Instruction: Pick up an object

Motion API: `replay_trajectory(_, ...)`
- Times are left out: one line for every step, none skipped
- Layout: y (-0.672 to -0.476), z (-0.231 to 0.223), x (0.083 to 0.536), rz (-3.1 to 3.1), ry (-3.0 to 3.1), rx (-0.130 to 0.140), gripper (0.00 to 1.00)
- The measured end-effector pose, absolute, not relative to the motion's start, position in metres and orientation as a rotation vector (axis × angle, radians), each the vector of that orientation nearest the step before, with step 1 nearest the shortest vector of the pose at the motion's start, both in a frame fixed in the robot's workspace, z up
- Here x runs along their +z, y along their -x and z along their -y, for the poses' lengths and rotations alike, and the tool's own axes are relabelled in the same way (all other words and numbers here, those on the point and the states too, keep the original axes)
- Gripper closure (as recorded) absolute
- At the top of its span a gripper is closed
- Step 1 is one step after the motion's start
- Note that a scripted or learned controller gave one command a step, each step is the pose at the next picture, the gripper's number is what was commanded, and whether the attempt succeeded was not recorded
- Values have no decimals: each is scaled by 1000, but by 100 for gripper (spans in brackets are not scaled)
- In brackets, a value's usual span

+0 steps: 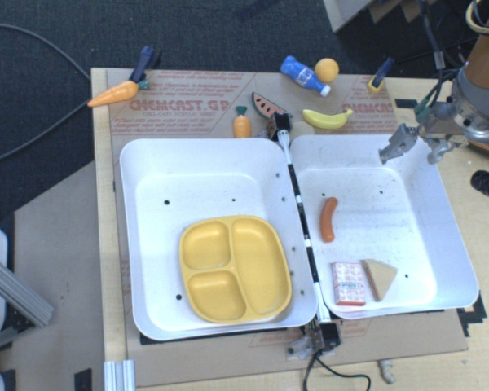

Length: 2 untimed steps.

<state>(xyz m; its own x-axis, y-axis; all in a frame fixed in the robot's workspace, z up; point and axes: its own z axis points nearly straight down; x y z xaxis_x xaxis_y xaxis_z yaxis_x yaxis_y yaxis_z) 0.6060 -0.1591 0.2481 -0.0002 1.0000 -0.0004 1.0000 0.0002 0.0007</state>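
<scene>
The left bin point(147, 177) holds a yellow divided plate point(234, 268). The right bin point(440, 218) holds a sausage point(328, 218) near its middle, and a small red box point(350, 283) touching a tan wedge point(381, 278) at the lower edge. The gripper point(414, 142) hangs over the right bin's upper right corner with its fingers apart, holding nothing.

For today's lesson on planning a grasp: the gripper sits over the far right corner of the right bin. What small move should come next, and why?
Probably a short move toward the near left and down, to the orange-red sausage-shaped toy. The two-finger gripper hangs open over the right white bin with nothing between its fingers, and the sausage lies alone, apart from the small printed packet and tan wedge.
</scene>
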Motion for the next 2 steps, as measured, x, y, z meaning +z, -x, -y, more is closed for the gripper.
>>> replay_trajectory(-610, 104, 157, -2224, -2222, -1, 0)
replay_trajectory(-602, 95, 124, -2222, -2223, -1, 0)
